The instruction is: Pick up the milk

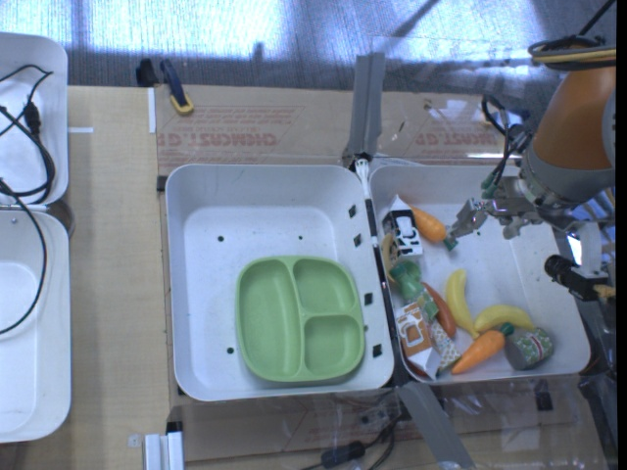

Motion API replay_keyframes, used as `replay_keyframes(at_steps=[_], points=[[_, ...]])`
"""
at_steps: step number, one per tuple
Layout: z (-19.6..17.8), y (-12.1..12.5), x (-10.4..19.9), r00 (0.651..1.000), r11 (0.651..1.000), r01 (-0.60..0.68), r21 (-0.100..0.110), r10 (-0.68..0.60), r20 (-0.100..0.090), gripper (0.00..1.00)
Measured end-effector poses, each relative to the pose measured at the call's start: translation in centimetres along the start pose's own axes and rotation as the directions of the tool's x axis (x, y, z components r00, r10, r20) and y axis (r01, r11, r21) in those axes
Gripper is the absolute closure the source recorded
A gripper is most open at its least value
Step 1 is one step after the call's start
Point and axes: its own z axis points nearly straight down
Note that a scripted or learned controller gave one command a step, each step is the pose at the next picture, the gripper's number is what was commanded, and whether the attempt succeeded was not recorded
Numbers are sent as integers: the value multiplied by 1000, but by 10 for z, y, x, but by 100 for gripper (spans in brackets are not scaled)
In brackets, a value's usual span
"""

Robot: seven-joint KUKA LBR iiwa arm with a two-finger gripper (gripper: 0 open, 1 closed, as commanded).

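Note:
The milk point(404, 233) is a small white carton with black patches, lying against the left wall of the right bin point(568, 302), near its back. An orange carrot point(429, 225) lies right beside it. My gripper point(487, 215) hangs over the back of the right bin, to the right of the milk and apart from it, under the grey wrist and orange band point(580, 116). Nothing shows held in it.
The right bin also holds two yellow bananas point(458, 298), a second carrot point(478, 351), an orange carton point(415, 331), a green piece point(407, 280) and a grey-green item point(530, 347). A green divided plate point(299, 317) lies in the left bin point(196, 262).

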Motion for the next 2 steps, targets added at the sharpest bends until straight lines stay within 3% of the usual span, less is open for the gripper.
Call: replay_keyframes(at_steps=[1, 2], points=[[91, -71, 25, 996, 996, 92, 0, -92, 0, 0], [85, 45, 26, 997, 997, -77, -3, 77, 0, 0]])
